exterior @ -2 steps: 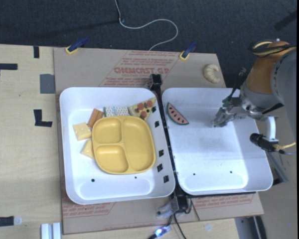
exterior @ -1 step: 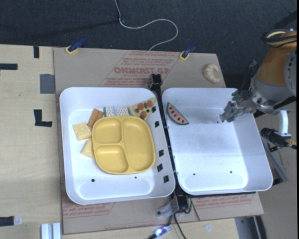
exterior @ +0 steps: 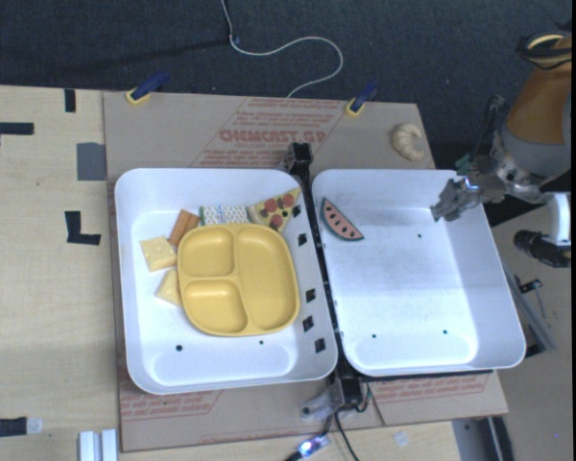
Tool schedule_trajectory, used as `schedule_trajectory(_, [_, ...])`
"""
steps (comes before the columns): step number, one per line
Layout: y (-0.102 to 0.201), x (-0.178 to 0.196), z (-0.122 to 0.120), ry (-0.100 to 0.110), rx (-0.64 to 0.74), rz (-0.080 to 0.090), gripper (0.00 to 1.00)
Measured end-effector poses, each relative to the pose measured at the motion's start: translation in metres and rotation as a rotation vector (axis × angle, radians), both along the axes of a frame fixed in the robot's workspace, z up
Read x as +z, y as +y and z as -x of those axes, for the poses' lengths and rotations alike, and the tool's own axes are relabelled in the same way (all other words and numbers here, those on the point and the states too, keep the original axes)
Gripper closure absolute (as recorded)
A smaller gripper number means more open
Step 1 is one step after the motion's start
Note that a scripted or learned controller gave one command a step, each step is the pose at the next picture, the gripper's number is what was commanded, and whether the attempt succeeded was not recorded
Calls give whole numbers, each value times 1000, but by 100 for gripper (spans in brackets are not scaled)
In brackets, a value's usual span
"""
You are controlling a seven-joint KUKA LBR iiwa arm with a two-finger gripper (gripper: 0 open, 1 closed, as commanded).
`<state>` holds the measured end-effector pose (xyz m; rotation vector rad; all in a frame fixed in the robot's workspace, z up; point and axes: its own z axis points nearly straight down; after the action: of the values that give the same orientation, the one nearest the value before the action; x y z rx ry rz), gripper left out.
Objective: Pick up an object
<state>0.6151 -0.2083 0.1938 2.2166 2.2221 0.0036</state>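
**Tool.** Two-finger gripper (exterior: 450, 203) on a grey arm with an orange band (exterior: 542, 104), entering from the view's right. It sits over the upper right corner of the right-hand shallow white bin (exterior: 480, 349), just above the rim. Nothing can be seen between its tips; whether it is spread or closed cannot be told at this size.

**Right bin contents.**
- Flat watermelon-slice toy, red flesh with dark seeds and a green rind (exterior: 341, 221). It lies on the bin floor well to the gripper's left, at about the same height in the view, close to the divider between the bins. Not touching the gripper.

**Left bin contents**, all farther from the gripper, beyond the divider, in the left-hand shallow white bin (exterior: 144, 353):
- Yellow plastic plate with three compartments (exterior: 238, 279), lying flat in the middle of the bin.
- Pale yellow square cracker-like piece (exterior: 157, 254), just beside the plate's far edge from the gripper.
- A second pale yellow piece (exterior: 167, 289), partly tucked under the plate below the first.
- Orange-brown flat strip (exterior: 183, 226), tilted, near the plate's upper far corner.
- Small speckled white-and-green piece (exterior: 225, 215), touching the plate's upper edge.
- Pizza-slice toy with coloured toppings (exterior: 277, 207), the left-bin item nearest the gripper, by the divider.

**Surroundings.**
- Brown cardboard sheet (exterior: 259, 133) under both bins.
- Small beige rounded object (exterior: 410, 141) on the cardboard, up and to the gripper's left, outside the bins.
- White cable (exterior: 288, 46) looping across the dark floor above.
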Motion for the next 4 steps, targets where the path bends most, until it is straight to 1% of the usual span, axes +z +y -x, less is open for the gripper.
schedule_trajectory(1, [1,32,-1,2,-1,-1,100])
schedule_trajectory(2, [54,22,-5,6,3,-2,100])
schedule_trajectory(3, [112,14,-3,6,4,-2,100])
schedule_trajectory(4, [162,15,-7,6,4,-2,100])
